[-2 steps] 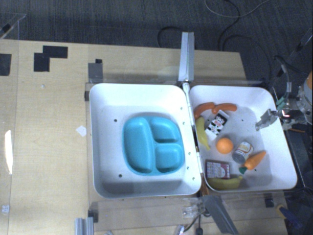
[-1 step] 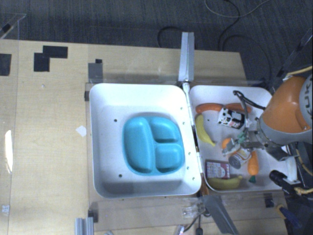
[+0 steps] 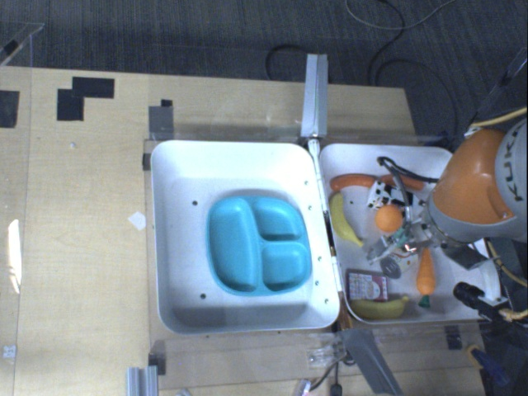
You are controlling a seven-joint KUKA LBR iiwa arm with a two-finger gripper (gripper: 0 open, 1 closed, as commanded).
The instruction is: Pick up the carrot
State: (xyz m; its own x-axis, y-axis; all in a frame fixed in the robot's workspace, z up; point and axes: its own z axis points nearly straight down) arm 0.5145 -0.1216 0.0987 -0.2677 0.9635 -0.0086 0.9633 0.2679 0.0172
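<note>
The carrot (image 3: 425,273) is orange with a green tip and lies almost upright along the view in the right bin (image 3: 346,157), near its front right. My gripper (image 3: 393,247) hangs low over the middle of that bin, just left of the carrot's upper end, and nothing is visibly held in it. The arm's orange band (image 3: 474,184) sits above and to the right, covering the bin's right side.
An orange ball (image 3: 388,219) lies just behind the gripper. A yellow banana (image 3: 342,221) lies along the left wall and another banana (image 3: 379,308) at the front. A small dark packet (image 3: 367,285) and a red sausage (image 3: 359,180) share this bin. The left bin (image 3: 173,221) holds a blue divided plate (image 3: 256,242).
</note>
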